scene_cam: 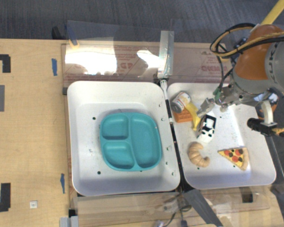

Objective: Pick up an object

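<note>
Two white bins side by side. Left bin (80,108) carries a teal divided tray (131,141). Right bin (255,174) carries the candidates: can (181,100) lying near the divider at the far left corner, orange block (182,116) just beside it, yellow piece (193,113) touching the block, black-and-white toy (208,127) near centre, croissant (199,154) toward the near edge, pizza slice (235,157) to the right of the croissant.

Arm (260,56) reaches in from the right over the far right of the right bin. Gripper (217,101) hangs above the bin floor between the can group and the bin's right side, close to the toy's upper end. Nothing visible between its fingers; whether they are spread or pressed together, cannot tell at this resolution and angle.

Step in hand, by my reading: approach. No object lifted; all six lie on the bin floor. Pick not yet made.

Next move calls for: commit to one target, most likely the toy or the yellow piece, both nearest. Centre over it, descend straight. The yellow piece, block and can are crowded together, so a descent there risks nudging neighbours; the toy has more clearance around it.
</note>
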`<state>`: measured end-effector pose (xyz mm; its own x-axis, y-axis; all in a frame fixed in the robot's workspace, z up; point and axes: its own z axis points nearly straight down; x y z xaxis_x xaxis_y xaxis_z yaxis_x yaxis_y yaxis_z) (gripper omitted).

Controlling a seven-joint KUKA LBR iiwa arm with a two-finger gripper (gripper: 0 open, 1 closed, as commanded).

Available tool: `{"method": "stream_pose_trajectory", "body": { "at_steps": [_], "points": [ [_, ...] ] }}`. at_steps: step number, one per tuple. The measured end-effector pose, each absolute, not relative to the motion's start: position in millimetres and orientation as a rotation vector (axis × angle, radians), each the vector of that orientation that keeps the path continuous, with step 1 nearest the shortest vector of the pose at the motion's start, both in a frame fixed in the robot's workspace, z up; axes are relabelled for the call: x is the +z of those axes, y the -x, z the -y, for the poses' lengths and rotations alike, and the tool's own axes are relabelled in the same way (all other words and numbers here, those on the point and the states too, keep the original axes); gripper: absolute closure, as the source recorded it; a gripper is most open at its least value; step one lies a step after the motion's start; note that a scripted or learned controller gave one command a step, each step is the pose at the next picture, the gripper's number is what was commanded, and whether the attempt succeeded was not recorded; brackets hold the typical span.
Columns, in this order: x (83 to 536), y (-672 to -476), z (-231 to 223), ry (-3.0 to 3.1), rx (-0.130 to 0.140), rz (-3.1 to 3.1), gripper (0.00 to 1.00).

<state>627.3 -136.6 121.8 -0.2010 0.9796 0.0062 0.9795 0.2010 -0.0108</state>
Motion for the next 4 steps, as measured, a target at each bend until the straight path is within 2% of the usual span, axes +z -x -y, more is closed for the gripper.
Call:
{"method": "stream_pose_trajectory", "body": {
  "at_steps": [1,2,3,4],
  "points": [
    [140.3,-631.6,138.9,1.990,-0.004,2.437,1.00],
    [139.5,-631.3,139.0,1.990,-0.003,2.435,0.00],
    [87.3,-593.7,114.8,2.077,-0.004,2.363,0.00],
    [140.7,-632.5,117.8,2.084,-0.007,2.362,0.00]
  ]
}}
